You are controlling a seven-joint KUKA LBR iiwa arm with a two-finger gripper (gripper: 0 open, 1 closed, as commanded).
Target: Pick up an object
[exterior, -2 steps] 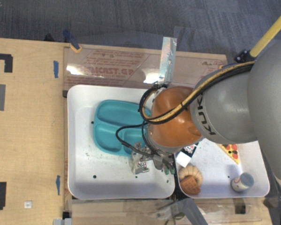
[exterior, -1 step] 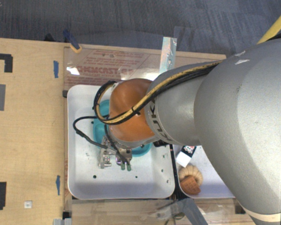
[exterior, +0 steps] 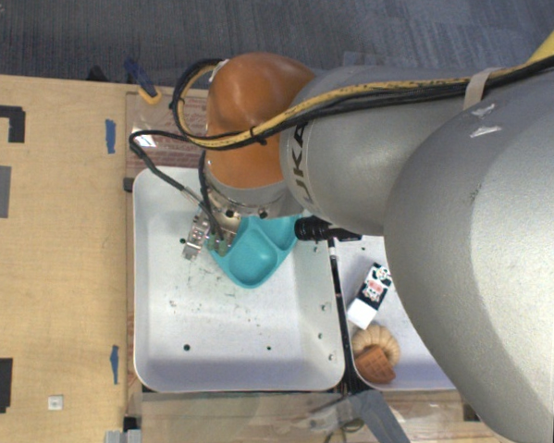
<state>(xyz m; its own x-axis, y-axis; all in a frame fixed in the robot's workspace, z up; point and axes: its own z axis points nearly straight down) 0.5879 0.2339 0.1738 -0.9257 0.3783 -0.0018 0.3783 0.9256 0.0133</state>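
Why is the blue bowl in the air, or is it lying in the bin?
Cannot tell. The teal bowl sits tilted over the left bin, right beside the gripper.

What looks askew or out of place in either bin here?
The teal scoop-like cup in the left bin sits tilted right against the gripper; a grip cannot be confirmed. Dark specks mark that bin's floor. In the right bin, a small white box lies slanted.

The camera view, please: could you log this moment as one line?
end effector: left bin, at teal bowl's edge | grasp: unconfirmed | right bin: small labelled bottle, tan object
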